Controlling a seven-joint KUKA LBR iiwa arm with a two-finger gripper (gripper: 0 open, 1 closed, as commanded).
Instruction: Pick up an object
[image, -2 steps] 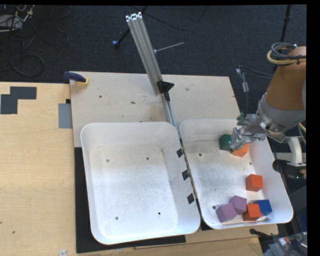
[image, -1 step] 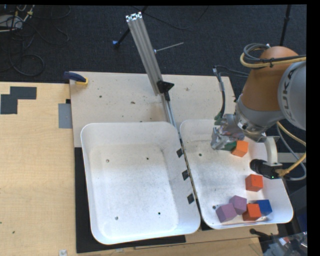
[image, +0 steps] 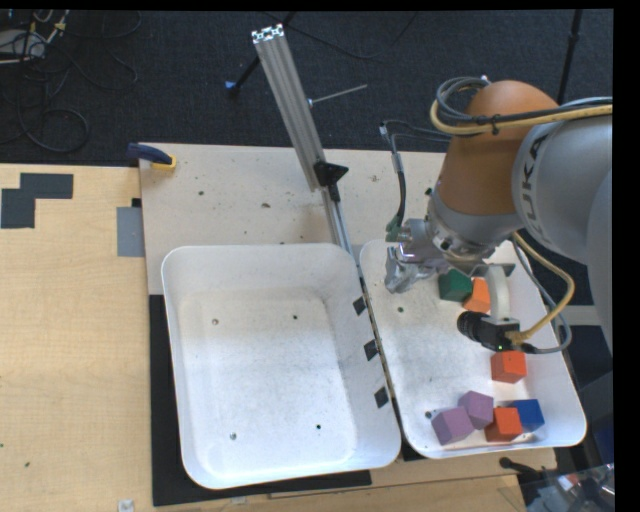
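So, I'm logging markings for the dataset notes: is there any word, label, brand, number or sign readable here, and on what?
None: no readable text anywhere.
The checkered tag atop the slanted metal bar is a pattern, not writing.
The arm, the bins and the blocks carry no legible marks.

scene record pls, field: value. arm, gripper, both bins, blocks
arm: grey KUKA arm, orange band, reaching in from the right over the right bin
gripper: gripper low over the right bin's far left part; finger state unclear
left bin: left bin, white, speckled floor
right bin: right bin, holds all blocks
blocks near wrist: green block, orange block, partly hidden by the arm
mid right: orange-red block
near edge cluster: two purple blocks, orange block, blue block
held: nothing seen between fingers
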